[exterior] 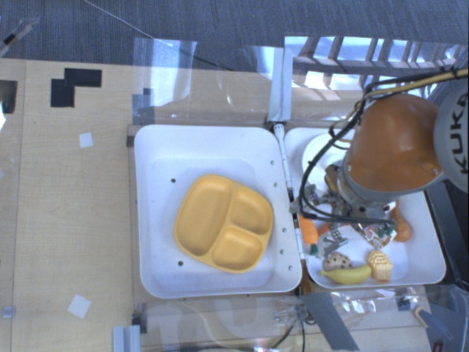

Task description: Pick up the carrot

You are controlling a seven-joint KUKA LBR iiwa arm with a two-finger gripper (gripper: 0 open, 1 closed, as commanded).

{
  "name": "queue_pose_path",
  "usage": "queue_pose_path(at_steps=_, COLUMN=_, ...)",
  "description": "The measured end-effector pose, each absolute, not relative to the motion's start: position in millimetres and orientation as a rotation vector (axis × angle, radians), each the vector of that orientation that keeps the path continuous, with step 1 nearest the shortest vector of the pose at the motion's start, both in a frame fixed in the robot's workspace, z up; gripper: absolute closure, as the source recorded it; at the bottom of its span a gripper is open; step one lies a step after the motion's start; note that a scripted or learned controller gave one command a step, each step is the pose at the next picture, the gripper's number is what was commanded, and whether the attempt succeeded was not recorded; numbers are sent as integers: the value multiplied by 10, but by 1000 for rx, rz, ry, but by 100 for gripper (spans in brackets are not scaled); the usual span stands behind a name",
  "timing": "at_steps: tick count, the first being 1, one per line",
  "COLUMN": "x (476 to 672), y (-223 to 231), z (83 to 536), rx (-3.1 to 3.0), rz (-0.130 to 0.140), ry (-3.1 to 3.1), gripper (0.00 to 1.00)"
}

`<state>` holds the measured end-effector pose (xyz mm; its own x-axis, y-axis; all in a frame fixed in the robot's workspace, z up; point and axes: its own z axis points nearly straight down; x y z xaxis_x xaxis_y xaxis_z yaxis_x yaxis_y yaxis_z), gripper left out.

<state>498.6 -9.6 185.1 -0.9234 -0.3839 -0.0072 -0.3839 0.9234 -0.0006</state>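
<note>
Pale wooden desk (pixel 66 218) bears 2 white bins — left bin (pixel 150 270) has a yellow plate (pixel 223 222); gripper (pixel 333 233) hangs beside the carrot (pixel 308 231) — grip state unclear.

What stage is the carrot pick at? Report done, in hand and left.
Done: the arm is lowered into the right bin, its claw beside the carrot.
In hand: nothing visibly gripped.
Left: grasp the carrot, which lies on the bin floor, and lift it.

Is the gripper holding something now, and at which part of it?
It cannot be told. The arm's orange band covers the gripper over the right bin; the carrot lies beside it at the bin's left wall.
</note>
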Motion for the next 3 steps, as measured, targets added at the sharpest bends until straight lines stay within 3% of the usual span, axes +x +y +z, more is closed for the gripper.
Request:
queue_pose_path(at_steps=1, x=4980, y=56, z=1849, rx=-621, rz=1, ry=3073, gripper=0)
queue_pose_path(at_steps=3, x=4978, y=-393, z=1861, rx=-1816, rz=-7, ry=2554, gripper=0)
